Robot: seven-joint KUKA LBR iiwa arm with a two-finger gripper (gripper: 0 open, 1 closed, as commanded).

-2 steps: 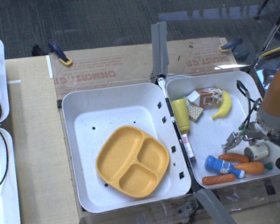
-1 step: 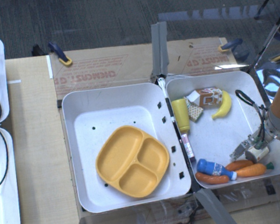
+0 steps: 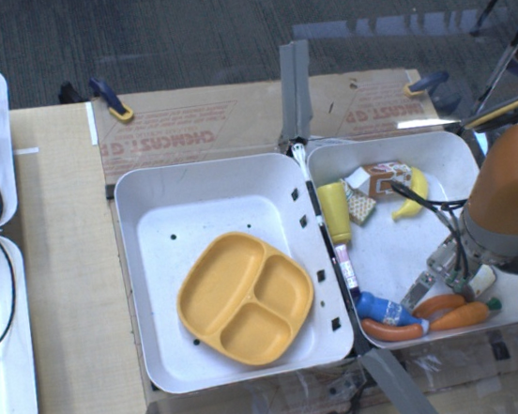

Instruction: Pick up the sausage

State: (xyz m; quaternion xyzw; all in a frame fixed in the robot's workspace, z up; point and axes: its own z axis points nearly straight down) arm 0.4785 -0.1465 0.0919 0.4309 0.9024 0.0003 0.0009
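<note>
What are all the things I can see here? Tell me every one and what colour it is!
plate: 1, yellow with three sections, in the left bin
bins: 2, white, side by side on the bench
sausage: 1, reddish, front edge of the right bin
carrot: 1, orange, right of the sausage
blue toy: 1, blue, just behind the sausage
banana: 1, yellow, back of the right bin
bottle: 1, yellow, left side of the right bin
box: 1, brown and white, back of the right bin
clamps: 2, blue and yellow, behind the bins
arm: 1, grey with orange band, over the right bin
gripper: 1, grey, above the carrot
</note>
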